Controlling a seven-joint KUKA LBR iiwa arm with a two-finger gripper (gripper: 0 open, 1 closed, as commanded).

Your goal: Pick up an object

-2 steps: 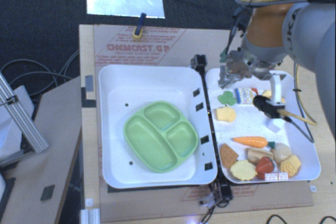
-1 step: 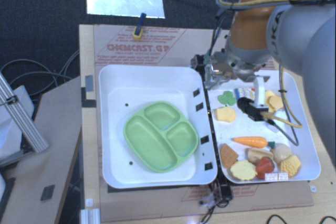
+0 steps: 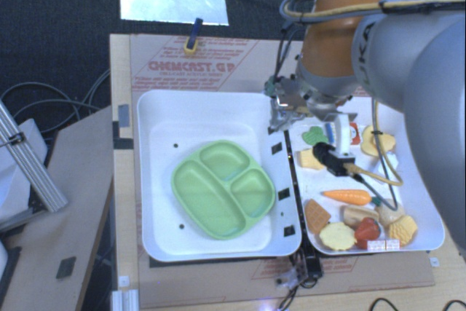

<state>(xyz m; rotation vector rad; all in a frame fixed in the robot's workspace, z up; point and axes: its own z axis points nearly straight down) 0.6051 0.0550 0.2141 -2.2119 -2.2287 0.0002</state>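
Dark carpet (image 3: 58, 11) surrounds the tabletop (image 3: 80, 171), and the grey arm (image 3: 408, 47) reaches in over it from the right.

Two white bins sit side by side. The left bin (image 3: 156, 120) holds one thing, a green divided plate (image 3: 222, 189), lying flat near the bin's middle. The right bin (image 3: 431, 233), just right of the plate across the shared wall, holds a scatter of toy foods.

The tool (image 3: 280, 116) hangs up and to the right of the plate, over the shared wall near its far end. I cannot tell whether it is spread or pressed together, and nothing can be seen held in it.

The likeliest picks lie on the tool's side away from the plate:
- A carrot (image 3: 348, 196) lies farther toward the camera, its long axis running straight away from the plate, with its tip pointing toward the plate.
- A cheese wedge (image 3: 312, 159) lies a little nearer the camera than the tool.
- A small green piece (image 3: 314, 135) lies just beside the tool.

Judging from this, a short shift away from the plate and a descent would bring the tool onto the green piece. It is touching or nearly touching the wedge, so a grab there could catch both.
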